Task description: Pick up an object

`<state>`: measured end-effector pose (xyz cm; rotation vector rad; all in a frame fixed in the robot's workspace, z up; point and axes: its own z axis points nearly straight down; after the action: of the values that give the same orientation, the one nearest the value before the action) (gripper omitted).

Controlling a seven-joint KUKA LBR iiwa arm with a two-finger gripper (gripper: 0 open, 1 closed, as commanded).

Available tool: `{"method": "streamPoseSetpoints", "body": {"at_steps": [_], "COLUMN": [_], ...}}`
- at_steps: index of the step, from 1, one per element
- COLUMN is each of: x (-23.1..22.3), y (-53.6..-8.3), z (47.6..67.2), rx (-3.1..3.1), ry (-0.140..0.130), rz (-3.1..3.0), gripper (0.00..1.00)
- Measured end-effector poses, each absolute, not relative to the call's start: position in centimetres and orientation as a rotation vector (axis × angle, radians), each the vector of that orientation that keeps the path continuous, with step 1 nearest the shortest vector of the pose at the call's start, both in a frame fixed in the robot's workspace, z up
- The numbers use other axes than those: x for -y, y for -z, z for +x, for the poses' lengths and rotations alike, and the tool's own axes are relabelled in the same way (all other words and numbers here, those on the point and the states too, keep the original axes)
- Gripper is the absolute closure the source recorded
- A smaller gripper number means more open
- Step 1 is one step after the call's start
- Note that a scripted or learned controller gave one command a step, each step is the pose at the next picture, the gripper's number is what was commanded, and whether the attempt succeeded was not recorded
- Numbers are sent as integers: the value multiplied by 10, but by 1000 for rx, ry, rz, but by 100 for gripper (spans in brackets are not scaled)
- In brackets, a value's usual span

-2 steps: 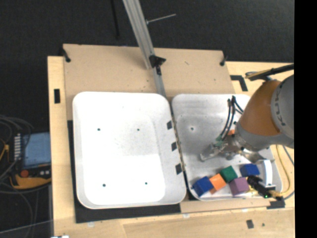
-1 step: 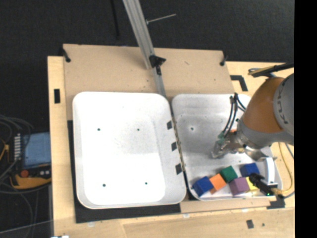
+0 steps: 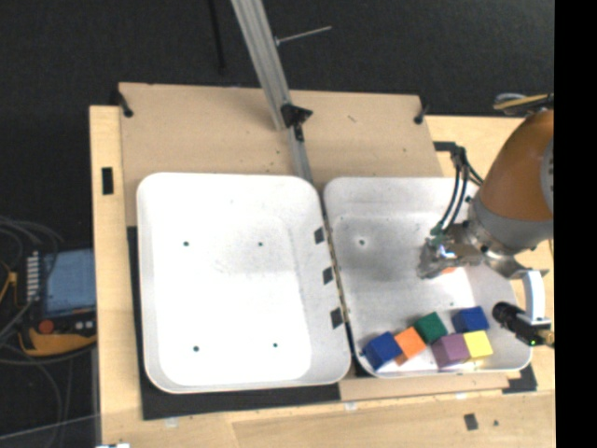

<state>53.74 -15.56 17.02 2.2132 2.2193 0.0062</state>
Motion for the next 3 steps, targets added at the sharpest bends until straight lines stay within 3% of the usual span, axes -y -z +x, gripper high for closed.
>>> {"method": "streamPoseSetpoints", "body": {"at_steps": [1,3], "x": [157,61], "y": [-224,-227], "z": [540,543], "rx": [-2220,-2230], "ry": [-6,-4], "rz": [2212,2213], "gripper": [100,100]}}
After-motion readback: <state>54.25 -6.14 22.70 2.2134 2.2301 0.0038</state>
